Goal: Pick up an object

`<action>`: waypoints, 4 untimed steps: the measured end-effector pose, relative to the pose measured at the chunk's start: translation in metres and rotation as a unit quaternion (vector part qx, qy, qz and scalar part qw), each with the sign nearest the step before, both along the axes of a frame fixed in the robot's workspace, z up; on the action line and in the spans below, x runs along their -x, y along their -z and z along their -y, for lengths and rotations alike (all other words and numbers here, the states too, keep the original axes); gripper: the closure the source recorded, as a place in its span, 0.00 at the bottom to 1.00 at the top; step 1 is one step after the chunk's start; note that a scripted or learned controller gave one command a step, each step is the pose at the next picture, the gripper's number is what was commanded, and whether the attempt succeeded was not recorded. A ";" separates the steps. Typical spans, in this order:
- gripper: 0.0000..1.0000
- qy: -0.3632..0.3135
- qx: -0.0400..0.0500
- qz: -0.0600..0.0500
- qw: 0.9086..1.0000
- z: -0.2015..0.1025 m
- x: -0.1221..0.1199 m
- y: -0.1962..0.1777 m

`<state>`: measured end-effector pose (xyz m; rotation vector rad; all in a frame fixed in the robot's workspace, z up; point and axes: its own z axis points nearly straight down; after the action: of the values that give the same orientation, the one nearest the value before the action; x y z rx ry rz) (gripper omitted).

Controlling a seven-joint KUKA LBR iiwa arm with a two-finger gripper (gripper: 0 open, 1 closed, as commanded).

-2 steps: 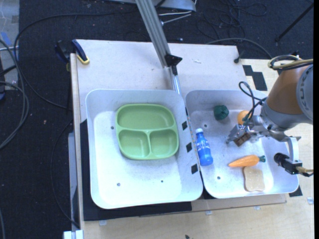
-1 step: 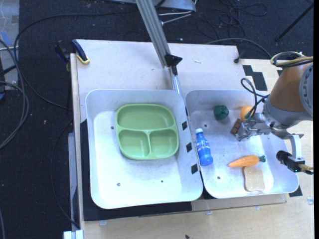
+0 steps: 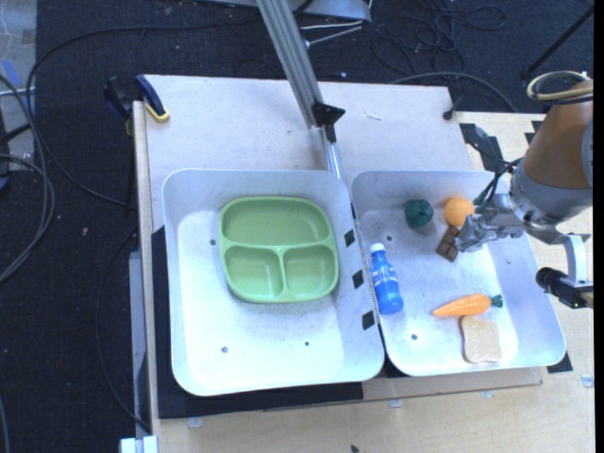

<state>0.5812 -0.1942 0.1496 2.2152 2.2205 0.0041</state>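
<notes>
A wooden bench [image 3: 236,121] fills the middle of the frame, with dark carpet [image 3: 66,253] around it at the left and top. Two shallow white bins sit side by side on the bench: the left bin [image 3: 189,347] and the right bin [image 3: 528,338], touching along their inner edges at the centre. A blue and yellow clamp [image 3: 151,100] grips the bench's upper left corner. A slanted metal pole [image 3: 293,50] runs from the top of the frame down to a black bracket [image 3: 327,116] above the place where the bins meet. Black cables [image 3: 57,59] trail over the carpet at the upper left, and more lie at the upper right.
</notes>
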 end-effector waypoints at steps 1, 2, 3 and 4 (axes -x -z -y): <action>1.00 0.000 0.000 -0.001 1.000 -0.007 -0.004 -0.058; 1.00 0.000 -0.001 -0.002 1.000 -0.008 -0.005 -0.065; 1.00 -0.002 -0.001 -0.003 1.000 -0.069 -0.009 -0.061; 1.00 -0.002 -0.001 -0.003 1.000 -0.122 -0.010 -0.054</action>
<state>0.5910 -0.0725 0.2033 2.2152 2.2300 0.0001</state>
